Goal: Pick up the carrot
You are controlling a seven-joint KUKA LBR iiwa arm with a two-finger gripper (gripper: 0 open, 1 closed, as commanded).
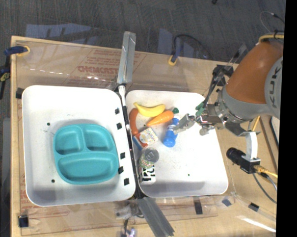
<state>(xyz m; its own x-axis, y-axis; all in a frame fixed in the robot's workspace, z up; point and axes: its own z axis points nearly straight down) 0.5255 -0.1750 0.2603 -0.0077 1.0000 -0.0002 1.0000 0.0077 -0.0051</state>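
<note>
The carrot (160, 119) is orange with a green tip and lies slanted in the back left part of the right bin (205, 179). It rests just under a yellow banana (150, 109). My gripper (188, 122) hangs over the right bin, a little to the right of the carrot's green end and above a blue object (170, 137). Nothing shows in its grip.
A red-orange sausage-shaped item (132, 121), a white wrapper (148, 135) and a can (149, 157) lie along the right bin's left wall. The left bin (36, 110) holds a teal divided tray (85, 153). The arm's orange band (253, 71) sits at the right.
</note>
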